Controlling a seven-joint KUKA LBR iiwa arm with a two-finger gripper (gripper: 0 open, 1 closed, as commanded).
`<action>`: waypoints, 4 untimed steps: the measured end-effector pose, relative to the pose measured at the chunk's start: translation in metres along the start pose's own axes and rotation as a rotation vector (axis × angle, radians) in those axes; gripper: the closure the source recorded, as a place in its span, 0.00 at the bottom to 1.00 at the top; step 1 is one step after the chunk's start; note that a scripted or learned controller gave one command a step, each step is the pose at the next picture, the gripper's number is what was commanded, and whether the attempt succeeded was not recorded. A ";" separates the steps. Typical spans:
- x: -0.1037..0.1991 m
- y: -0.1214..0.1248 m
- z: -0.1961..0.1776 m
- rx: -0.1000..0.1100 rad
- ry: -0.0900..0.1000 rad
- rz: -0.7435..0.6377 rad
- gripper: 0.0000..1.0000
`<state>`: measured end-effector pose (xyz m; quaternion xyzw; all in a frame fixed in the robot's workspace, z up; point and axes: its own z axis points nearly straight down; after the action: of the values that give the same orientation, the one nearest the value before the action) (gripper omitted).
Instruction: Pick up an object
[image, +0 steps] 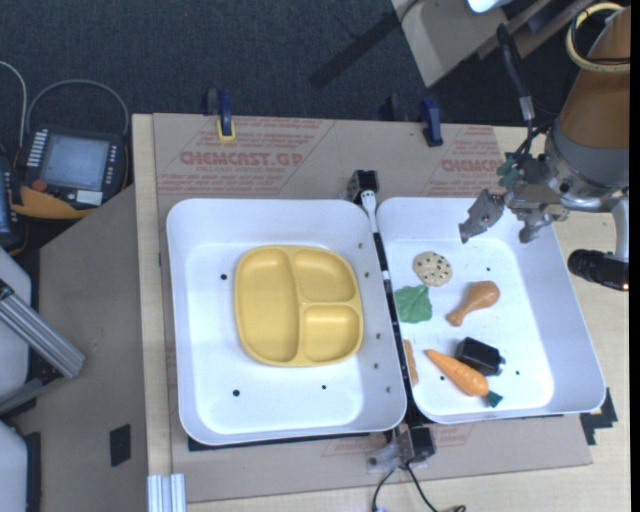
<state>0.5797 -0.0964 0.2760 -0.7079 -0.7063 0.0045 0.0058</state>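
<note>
While tool (503, 222) hovers open, cookie (432, 267) lies below-left, apart.

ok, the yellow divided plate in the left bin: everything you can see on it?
The yellow divided plate looks like matte moulded plastic, a rounded square with three compartments: one long section on its left, two smaller ones on its right. It lies flat and right side up, turned slightly, near the middle of the left bin. It holds nothing. Only the bin floor touches it; the tool is over the right bin.
</note>
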 end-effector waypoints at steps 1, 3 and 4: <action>0.000 0.002 -0.007 -0.013 -0.001 -0.002 0.00; 0.001 0.000 0.100 -0.007 0.000 -0.001 0.00; -0.006 0.006 0.149 -0.008 -0.001 -0.001 0.00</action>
<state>0.5839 -0.1019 0.1265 -0.7075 -0.7067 0.0020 0.0029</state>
